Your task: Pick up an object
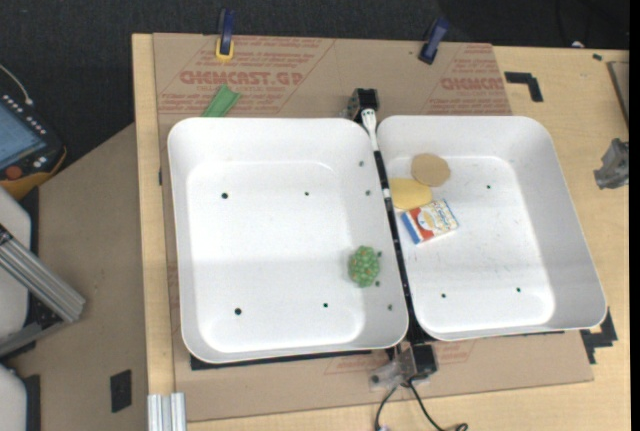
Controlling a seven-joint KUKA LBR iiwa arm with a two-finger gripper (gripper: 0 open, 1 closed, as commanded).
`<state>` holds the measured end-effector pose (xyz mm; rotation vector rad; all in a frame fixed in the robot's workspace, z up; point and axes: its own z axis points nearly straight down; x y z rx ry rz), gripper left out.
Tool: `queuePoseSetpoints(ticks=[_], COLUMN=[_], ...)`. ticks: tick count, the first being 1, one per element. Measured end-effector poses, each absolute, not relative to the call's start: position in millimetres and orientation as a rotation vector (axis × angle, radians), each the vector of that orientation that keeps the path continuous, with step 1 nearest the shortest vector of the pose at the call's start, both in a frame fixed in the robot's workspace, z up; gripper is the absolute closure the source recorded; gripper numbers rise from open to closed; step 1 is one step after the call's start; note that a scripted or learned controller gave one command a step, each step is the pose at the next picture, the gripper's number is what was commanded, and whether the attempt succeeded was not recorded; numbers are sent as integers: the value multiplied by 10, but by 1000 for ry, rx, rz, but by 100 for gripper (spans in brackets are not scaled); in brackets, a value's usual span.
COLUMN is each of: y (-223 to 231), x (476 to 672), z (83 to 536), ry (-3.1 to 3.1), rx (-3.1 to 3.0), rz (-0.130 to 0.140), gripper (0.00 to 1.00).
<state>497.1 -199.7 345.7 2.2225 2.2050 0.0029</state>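
A green knobbly ball (365, 265) lies in the left bin (200, 159), close to its right wall. In the right bin (560, 249), near the left wall, sit a tan round disc (432, 169), a yellow piece (408, 193) touching it, and a small white packet with blue and red print (431, 220) just below. A grey part of my gripper (612, 164) pokes in at the right edge of the view, outside the right bin and well apart from all the objects.
Both bins rest on a cardboard sheet (300, 69) held by two blue clamps (226, 34) at the back. A green strip (220, 101) lies on the cardboard behind the left bin. A black divider (385, 199) runs between the bins.
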Motion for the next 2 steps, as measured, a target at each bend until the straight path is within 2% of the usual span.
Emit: queuePoseSetpoints(ticks=[1, 2], y=[-2256, -1945], x=[4777, 4792], z=[2824, 2470], ry=[2220, 2227], rx=[2228, 2222], rz=[-4, -1], gripper=[100, 100])
